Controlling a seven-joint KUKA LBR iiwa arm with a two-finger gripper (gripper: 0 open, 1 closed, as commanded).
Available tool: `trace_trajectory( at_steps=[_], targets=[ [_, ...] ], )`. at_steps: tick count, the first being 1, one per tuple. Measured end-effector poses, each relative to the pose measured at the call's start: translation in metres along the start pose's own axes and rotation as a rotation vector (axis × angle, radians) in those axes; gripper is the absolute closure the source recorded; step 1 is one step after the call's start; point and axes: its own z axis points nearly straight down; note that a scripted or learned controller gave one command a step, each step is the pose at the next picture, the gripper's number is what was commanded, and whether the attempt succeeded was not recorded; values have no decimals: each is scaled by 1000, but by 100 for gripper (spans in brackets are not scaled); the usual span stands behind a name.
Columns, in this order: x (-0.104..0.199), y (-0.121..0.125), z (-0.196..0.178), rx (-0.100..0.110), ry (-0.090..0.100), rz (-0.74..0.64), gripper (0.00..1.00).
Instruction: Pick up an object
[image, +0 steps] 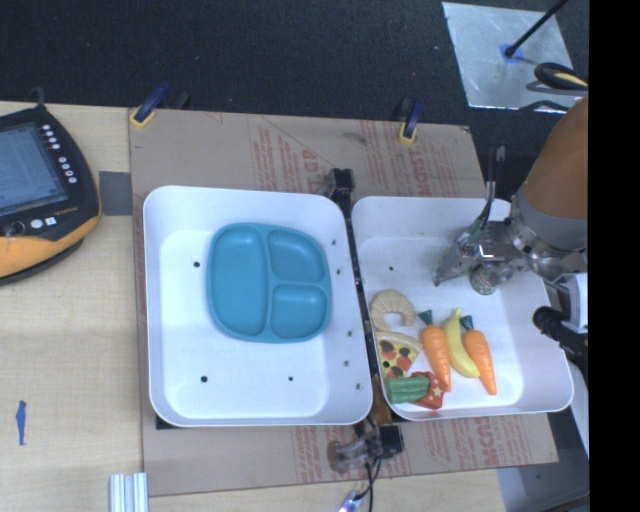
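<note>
My gripper (462, 282) hangs over the upper part of the right bin (540, 400), open, with nothing between its fingers. Below it in the same bin lies a cluster of toy food: two orange carrots (437, 356) (479, 359) with a yellow banana (459, 343) between them, a beige croissant (391, 306), a pizza slice (396, 354), a green piece (406, 386) and a red piece (431, 395). The gripper stands apart from all of them, a little above and to the right of the croissant.
The left bin (170, 300) holds a blue divided plate (268, 282). A teach pendant (35, 195) lies at the far left of the bench. Clamps (407, 120) pin the cardboard at the back. The arm's grey and orange wrist (555, 190) comes in over the right bin's right side.
</note>
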Motion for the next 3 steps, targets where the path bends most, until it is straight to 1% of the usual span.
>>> trace_trajectory(
  at_steps=[1, 2, 3],
  targets=[
    [-13, -71, 87, -10, -3, -2, 0],
    [-14, -71, 77, -10, -5, -7, 100],
    [-14, -72, 78, -7, -4, -7, 0]
  ],
)
